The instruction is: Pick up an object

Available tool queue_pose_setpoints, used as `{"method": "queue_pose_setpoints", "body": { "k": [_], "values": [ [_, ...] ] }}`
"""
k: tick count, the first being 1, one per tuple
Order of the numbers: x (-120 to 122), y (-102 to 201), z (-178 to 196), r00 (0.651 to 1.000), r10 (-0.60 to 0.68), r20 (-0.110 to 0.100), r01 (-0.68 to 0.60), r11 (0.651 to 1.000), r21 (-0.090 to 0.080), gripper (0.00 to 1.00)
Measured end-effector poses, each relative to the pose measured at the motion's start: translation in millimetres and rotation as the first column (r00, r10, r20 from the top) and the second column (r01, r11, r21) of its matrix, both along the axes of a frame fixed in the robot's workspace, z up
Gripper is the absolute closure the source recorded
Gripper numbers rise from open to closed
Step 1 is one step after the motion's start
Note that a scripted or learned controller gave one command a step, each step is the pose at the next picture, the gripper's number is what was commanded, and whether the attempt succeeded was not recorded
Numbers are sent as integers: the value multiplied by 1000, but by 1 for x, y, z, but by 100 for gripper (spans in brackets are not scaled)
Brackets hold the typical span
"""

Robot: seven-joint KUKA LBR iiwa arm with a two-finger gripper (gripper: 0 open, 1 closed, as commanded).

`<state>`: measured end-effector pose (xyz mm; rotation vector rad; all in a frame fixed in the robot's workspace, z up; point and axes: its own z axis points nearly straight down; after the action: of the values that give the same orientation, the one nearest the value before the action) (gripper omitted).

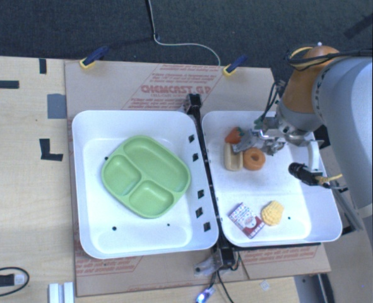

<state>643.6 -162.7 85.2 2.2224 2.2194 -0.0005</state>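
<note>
I see gripper (260, 141) low at right bin's (312, 229) far edge | donut (254, 160) just nearside, roll (233, 158) left | can't tell its opening or hold

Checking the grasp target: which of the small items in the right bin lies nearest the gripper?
The orange ring-shaped donut toy, directly below the gripper. The yellow corn toy and red-white packet lie far toward the bin's front.
</note>
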Motion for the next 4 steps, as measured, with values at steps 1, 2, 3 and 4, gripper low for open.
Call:
{"method": "queue_pose_setpoints", "body": {
  "k": [1, 2, 3, 4],
  "values": [
    [2, 2, 11, 1000, 4, 2, -4, 1000, 1, 100],
    [16, 19, 4, 999, -4, -41, 4, 1000, -10, 100],
    [27, 104, 107, 1000, 10, 9, -10, 1000, 1, 100],
    [25, 100, 109, 1000, 5, -2, -5, 1000, -1, 100]
  ]
}}
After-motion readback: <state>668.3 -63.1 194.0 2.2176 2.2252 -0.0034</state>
